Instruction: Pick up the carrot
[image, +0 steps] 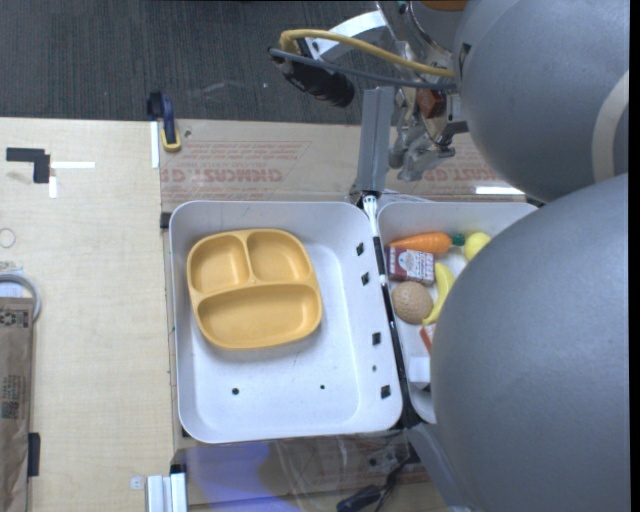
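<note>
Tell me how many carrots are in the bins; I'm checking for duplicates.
1. The carrot lies at the far edge of the right bin, above the red carton. The arm covers much of that bin, so more may be hidden.

Grey arm (540, 330) reaching in from right, bulking large across near right. Gripper (425, 150) hanging at far side, pointing down, just left of upper arm segment.

The arm (540, 330) is bulky, smooth and grey, with rounded links. A yellow cable (350, 45) loops beside its metal gripper (425, 150).
</note>
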